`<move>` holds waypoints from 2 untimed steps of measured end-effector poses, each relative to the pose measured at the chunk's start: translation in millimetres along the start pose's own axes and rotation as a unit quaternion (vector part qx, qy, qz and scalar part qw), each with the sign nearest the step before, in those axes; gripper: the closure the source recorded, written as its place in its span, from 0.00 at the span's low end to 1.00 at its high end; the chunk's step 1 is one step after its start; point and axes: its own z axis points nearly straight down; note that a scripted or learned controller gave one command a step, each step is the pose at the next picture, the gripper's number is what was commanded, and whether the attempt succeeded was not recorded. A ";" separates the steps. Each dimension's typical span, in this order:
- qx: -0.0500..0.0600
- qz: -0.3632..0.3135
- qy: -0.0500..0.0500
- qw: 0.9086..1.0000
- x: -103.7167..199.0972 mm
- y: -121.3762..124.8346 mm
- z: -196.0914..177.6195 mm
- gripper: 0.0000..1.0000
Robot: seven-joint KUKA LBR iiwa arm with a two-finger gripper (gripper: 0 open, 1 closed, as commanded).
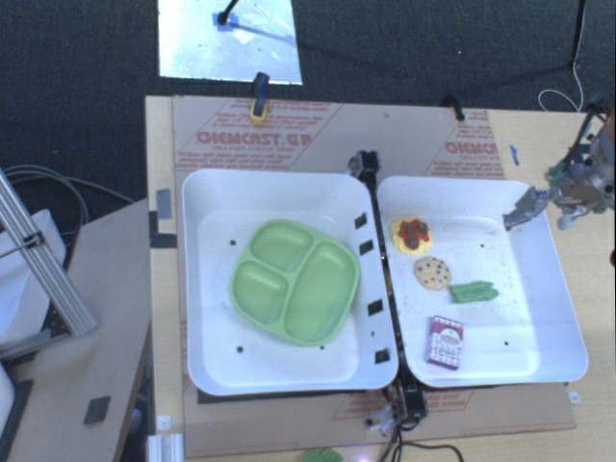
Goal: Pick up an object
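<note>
Nearest the camera, in the right bin (563,349) toward its 6 o'clock edge, lies a small maroon-and-white carton (445,342), flat on its broad face. I judge it light and fairly stiff, though thin card may buckle under a hard pinch; I would close across its two long sides, low to the floor of the bin.

Next back, near the bin's middle, a green soft-looking piece (474,292) lies with its long axis running 9 to 3 o'clock. It looks light and pliable; I would take it across the narrow width at mid-length.

Just beside it at 10 o'clock sits a toy cookie (432,273), round and flat. I judge it rigid but thin, so my fingers could skid over the top; a pinch across the rim is the only hold.

Farther back, at 12 o'clock from the cookie, is a yellow disc with a red topping (411,235), slightly thicker and the easier rim to catch.

In the left bin (207,349) rests a green divided plate (295,281), wide and smooth, gripped only by its lip.

My end effector (547,208) hangs over the right bin's 2 o'clock corner, apart from every item; its fingers appear spread with nothing between them.
</note>
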 end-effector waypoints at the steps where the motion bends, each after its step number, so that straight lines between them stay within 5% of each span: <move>1: 0.001 -0.002 0.001 1.000 48.2 -13.1 42.3 0.00; 2: 0.002 0.000 0.001 1.000 52.0 -7.8 85.6 0.00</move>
